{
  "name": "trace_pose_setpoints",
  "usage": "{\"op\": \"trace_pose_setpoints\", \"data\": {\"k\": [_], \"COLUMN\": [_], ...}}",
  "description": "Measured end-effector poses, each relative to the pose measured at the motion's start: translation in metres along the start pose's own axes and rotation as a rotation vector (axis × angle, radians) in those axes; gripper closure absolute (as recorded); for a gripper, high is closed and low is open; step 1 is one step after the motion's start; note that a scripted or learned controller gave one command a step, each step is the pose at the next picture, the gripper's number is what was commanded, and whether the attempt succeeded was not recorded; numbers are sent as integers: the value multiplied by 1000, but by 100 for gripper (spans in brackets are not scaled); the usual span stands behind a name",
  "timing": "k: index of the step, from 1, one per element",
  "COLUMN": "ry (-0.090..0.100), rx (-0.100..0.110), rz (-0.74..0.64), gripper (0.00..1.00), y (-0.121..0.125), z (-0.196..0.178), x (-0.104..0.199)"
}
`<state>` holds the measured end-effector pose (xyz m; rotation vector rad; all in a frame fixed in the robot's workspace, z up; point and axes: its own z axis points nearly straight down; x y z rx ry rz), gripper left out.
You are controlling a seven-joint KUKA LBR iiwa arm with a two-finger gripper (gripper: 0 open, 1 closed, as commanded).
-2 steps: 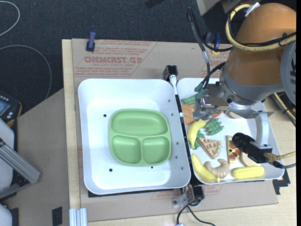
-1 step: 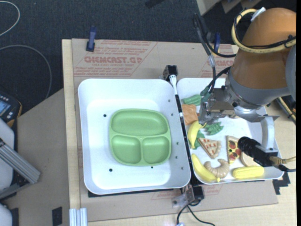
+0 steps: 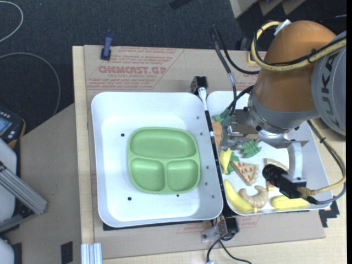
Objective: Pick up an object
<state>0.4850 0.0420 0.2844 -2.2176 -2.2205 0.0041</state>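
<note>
A brown board (image 3: 140, 70) with red lettering is covering the bench, and dark carpet (image 3: 60, 10) is showing beyond its far edge. A small blue object (image 3: 106, 46) is sitting at the board's far left corner, and a metal rail (image 3: 22, 188) is slanting along the near left of the view.

Two shallow white bins are lying side by side on the board, their inner rims touching. The left bin (image 3: 104, 147) is holding a green divided plate (image 3: 163, 159), lying flat near its middle. The right bin (image 3: 323, 161) is holding the toy foods. A pizza slice (image 3: 246, 171) is lying near the middle. A yellow banana (image 3: 235, 200) is curving along the near left corner. A second banana (image 3: 290, 203) is lying by the near rim, and a beige pastry-like piece (image 3: 257, 196) is lying between the two. A green leafy piece (image 3: 251, 148) is resting just beyond the pizza slice, and an orange piece (image 3: 218, 131) is sitting against the bin's left wall.

The grey arm (image 3: 289, 65), with its orange band, is reaching in from the right and is hanging over the far half of the right bin. The gripper (image 3: 239, 138) is pointing down among the toys, just beside the green leafy piece. How far open it is cannot be told, nor whether it is touching or holding any toy.
</note>
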Motion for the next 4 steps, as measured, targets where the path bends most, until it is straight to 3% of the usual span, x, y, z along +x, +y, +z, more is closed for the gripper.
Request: {"op": "trace_pose_setpoints", "data": {"k": [1,2,3,4], "ry": [1,1,-3,-2], "rx": [-9,-21,13,-11], "rz": [-4,2,6,5], "gripper": [100,100,100,100], "y": [-6,-4,-8,-5], "z": [-53,-187,-3,-61], "x": [56,21,-7,-37]}}
